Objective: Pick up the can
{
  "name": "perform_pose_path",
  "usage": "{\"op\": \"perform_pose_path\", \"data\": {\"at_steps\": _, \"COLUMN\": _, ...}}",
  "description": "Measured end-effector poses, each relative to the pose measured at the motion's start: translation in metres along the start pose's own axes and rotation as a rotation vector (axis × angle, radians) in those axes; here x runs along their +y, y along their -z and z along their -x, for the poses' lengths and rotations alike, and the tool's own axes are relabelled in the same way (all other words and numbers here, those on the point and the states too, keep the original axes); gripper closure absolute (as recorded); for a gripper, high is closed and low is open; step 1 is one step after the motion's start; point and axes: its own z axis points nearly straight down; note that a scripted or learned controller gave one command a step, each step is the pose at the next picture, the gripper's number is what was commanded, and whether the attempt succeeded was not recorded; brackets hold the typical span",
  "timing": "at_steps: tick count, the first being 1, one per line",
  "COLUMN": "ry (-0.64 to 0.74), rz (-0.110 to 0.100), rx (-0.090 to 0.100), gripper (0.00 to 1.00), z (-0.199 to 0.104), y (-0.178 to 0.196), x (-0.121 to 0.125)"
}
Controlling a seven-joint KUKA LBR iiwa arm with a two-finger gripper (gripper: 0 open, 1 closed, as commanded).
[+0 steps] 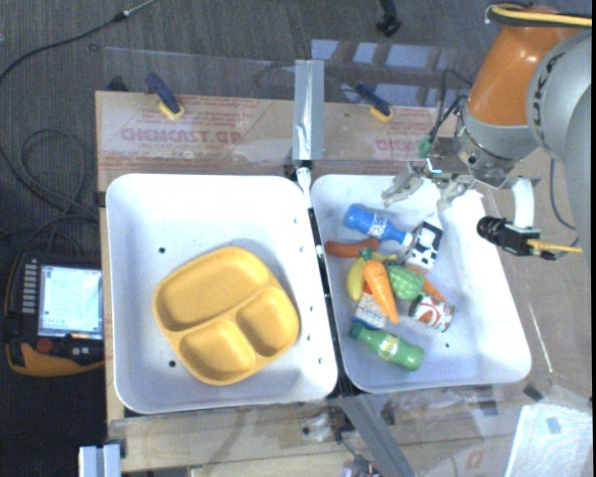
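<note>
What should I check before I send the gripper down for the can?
1. Can located: ok. The can lies on its side in the right bin, near the pile's right edge.
2. Gripper aligned over can: not ok. It hovers near the bin's far rim, above the blue bottle.
3. Gripper free of load: ok, fingers spread with nothing between them.
4. Room around can: not ok. The carrot and green bottle crowd it.
5. Left bin out of the path: ok; it holds the yellow tray.
</note>
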Motion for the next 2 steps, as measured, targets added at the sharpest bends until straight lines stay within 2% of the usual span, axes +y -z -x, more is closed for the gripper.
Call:
{"op": "perform_pose_path", "data": {"at_steps": 1, "ry": 0.055, "rz": 0.002, "rx": -0.001, "gripper": 0.00, "z": 0.045, "y": -0.095, "x": -0.021}}
{"op": "perform_pose_path", "data": {"at_steps": 2, "ry": 0.006, "rz": 0.010, "rx": -0.003, "gripper": 0.00, "z": 0.061, "y": -0.112, "x": 0.007}}
